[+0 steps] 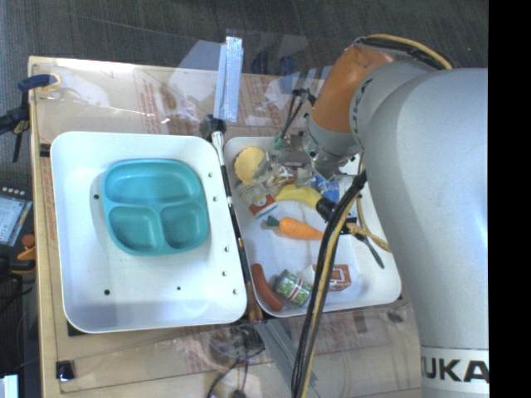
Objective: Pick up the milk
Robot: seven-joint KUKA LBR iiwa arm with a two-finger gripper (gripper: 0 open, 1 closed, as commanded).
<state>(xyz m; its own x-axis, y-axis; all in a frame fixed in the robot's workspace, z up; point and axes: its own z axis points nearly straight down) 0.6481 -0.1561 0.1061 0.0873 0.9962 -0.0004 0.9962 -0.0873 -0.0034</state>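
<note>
A small white carton with a red-brown label, seemingly the milk (pixel 336 278), lies at the near right of the right bin (pixel 377 284). A black cable from the arm partly crosses it. My gripper (pixel 280 171) is low over the far end of that bin, between a yellow round fruit (pixel 247 164) and a banana (pixel 300 196). It stands well away from the carton. The arm's grey body and orange band (pixel 340 89) cover the bin's right side.
The right bin also holds a carrot (pixel 297 229), a sausage (pixel 265 287), a green can (pixel 290 287), a blue item (pixel 328 191) and a small white-and-red piece (pixel 259 204). In the left bin (pixel 75 288) sits a teal divided plate (pixel 158 204).
</note>
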